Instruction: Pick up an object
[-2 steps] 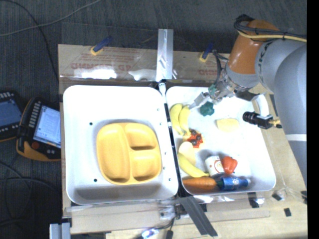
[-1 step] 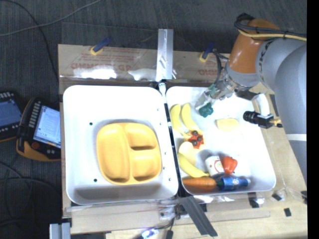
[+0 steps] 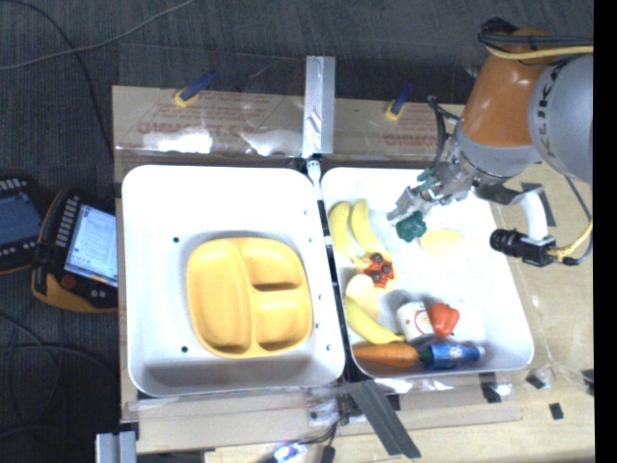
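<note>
clutter first, carrot (image 3: 386,356) and blue bottle (image 3: 453,354) against the right bin's (image 3: 506,287) near wall, bananas (image 3: 349,228) further back, then gripper (image 3: 413,212) raised above them, seemingly clamped on a small teal object (image 3: 413,227), probably lifting clear.

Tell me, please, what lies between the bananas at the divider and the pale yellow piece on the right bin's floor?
In the camera view, the gripper hangs between the bananas and the pale yellow piece, with a small teal object at its tip.
</note>
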Controlling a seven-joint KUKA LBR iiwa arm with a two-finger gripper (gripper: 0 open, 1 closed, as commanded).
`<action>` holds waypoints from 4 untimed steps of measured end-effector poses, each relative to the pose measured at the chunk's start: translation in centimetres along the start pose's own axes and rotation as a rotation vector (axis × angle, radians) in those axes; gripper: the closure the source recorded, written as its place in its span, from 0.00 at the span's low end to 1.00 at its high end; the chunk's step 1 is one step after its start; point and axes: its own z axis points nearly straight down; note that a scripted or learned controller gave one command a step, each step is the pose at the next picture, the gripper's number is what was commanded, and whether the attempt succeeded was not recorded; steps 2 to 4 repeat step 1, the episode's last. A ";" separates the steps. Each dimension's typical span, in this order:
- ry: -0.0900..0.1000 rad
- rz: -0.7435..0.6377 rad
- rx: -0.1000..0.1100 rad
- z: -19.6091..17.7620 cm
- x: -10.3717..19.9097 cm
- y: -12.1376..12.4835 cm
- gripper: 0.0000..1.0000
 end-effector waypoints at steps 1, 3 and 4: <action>0.000 0.100 0.001 -2.6 5.8 0.6 1.00; 0.000 0.100 0.001 -2.6 5.8 0.6 1.00; 0.000 0.100 0.001 -2.6 5.8 0.6 1.00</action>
